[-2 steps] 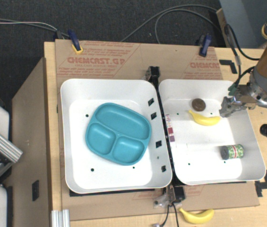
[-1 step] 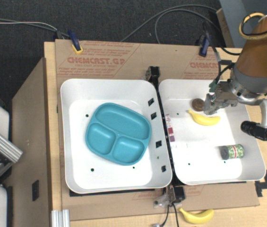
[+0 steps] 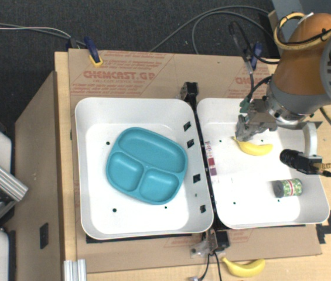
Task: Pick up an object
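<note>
Yellow banana (image 3: 255,148), small and curved, lying flat on the floor of the right-hand bin (image 3: 259,215), in its upper half, tips turned up toward the far wall; left end tucked just under the hand (image 3: 246,131). Small can (image 3: 287,188) with a green and white label (printing too small to read), tipped on its side, lower in the same bin near the right wall, well apart from the banana. Teal plate (image 3: 146,165) with three compartments, right side up, flat in the middle of the left-hand bin (image 3: 95,215), turned slightly askew to the walls, touching none of them.
</note>
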Motion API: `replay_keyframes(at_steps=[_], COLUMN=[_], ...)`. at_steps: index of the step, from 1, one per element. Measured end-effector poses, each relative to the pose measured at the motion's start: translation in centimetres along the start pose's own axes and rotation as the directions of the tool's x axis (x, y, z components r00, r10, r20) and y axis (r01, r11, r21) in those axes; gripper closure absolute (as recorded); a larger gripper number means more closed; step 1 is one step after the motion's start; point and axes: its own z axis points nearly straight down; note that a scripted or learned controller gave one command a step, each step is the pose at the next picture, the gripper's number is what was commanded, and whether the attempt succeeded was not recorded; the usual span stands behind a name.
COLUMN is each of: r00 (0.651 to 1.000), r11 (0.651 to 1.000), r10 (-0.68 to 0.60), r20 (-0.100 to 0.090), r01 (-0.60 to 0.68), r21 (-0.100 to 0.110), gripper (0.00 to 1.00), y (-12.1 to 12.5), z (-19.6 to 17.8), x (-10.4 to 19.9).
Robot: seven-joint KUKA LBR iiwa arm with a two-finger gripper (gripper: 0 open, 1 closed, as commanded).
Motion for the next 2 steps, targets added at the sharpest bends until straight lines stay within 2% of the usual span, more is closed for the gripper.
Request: replay_keyframes(at_steps=[1,2], r00=[1.0,1.0], r11=[1.0,1.0], r10=[-0.001,0.002], r20=[-0.001,0.001], r01=[0.001,-0.002], r21=[0.001,0.002], gripper=[1.0,1.0], y=[-0.8,-1.5], z=[-0.7,-0.8], x=[6.1,10.6])
